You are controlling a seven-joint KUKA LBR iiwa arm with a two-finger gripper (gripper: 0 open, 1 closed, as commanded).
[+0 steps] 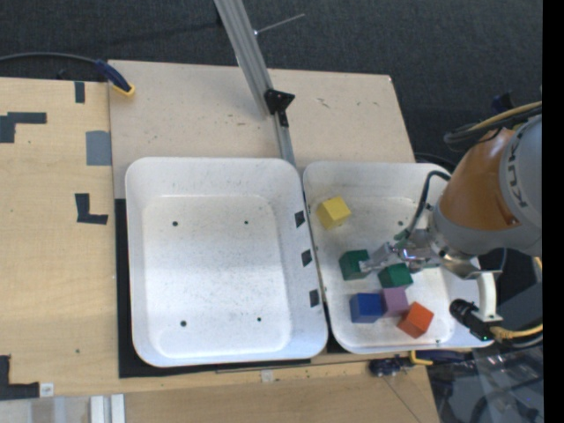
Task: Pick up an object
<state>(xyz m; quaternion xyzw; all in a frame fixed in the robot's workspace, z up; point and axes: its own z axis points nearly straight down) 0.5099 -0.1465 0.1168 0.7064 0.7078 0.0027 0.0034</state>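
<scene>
My gripper reaches down into the right white bin, between two dark green cubes and. Its opening I cannot tell. Nearer lie a blue cube, purple cube and orange cube; a yellow cube sits farther left.

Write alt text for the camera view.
A grey arm's gripper reaches from the right into the right white bin, among small blocks: yellow, two green, blue, purple, orange. The left white bin sits beside it.
</scene>
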